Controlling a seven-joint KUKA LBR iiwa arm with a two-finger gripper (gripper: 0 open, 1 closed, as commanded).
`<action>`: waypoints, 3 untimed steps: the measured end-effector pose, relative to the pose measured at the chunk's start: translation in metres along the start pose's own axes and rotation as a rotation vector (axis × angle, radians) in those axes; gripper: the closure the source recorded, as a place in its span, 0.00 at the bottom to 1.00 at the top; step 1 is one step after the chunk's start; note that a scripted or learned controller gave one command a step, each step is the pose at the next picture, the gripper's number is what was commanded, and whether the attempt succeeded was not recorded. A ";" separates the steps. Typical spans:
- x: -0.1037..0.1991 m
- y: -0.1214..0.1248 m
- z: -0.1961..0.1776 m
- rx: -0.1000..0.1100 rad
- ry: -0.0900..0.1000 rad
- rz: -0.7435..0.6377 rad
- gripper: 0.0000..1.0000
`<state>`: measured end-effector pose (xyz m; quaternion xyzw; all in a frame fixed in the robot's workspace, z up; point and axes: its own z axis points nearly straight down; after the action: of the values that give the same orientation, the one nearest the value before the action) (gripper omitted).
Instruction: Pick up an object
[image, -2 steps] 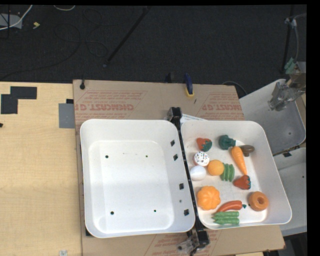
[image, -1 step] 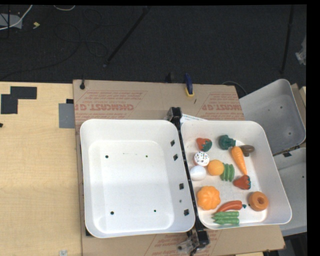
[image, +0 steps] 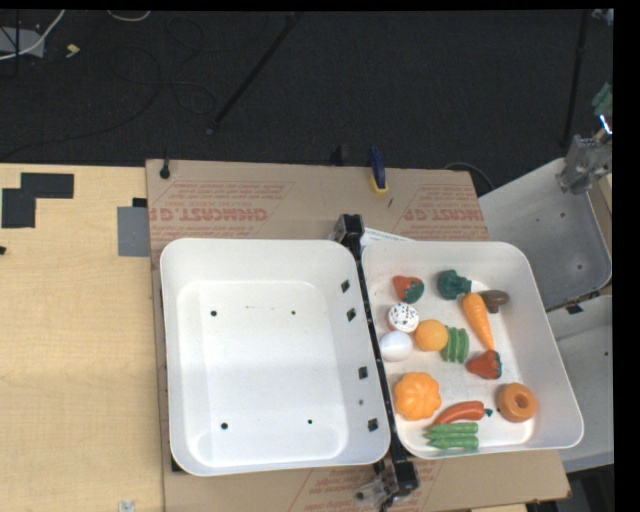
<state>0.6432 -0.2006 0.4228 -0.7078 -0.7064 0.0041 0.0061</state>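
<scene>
The right white bin (image: 553, 352) holds several toy foods. Among them are an orange carrot (image: 477, 320), a green broccoli piece (image: 452, 283), a brown mushroom (image: 493, 298), a red and green strawberry (image: 407, 289), a white dotted ball (image: 403, 318), an orange fruit (image: 431, 335) and a white egg (image: 396, 346). Nearer the front lie an orange pumpkin (image: 416, 395), a red chili (image: 461, 411), green bean pods (image: 452, 435), a brown donut (image: 516, 402), a green ribbed vegetable (image: 457, 345) and a red piece (image: 485, 364).
The left white bin (image: 255, 360) sits beside the right one, joined along a black divider (image: 362, 330). Both rest on a cardboard sheet (image: 260, 205) over a wooden bench (image: 70, 330). A grey metal plate (image: 550, 235) stands at the right.
</scene>
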 end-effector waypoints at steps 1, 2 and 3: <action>-0.012 0.000 -0.101 -0.021 -0.007 -0.002 1.00; 0.061 0.000 -0.004 -0.003 0.001 -0.008 1.00; 0.053 -0.001 -0.118 -0.023 -0.006 -0.006 1.00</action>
<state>0.6439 -0.1479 0.5412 -0.7058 -0.7084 -0.0021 -0.0042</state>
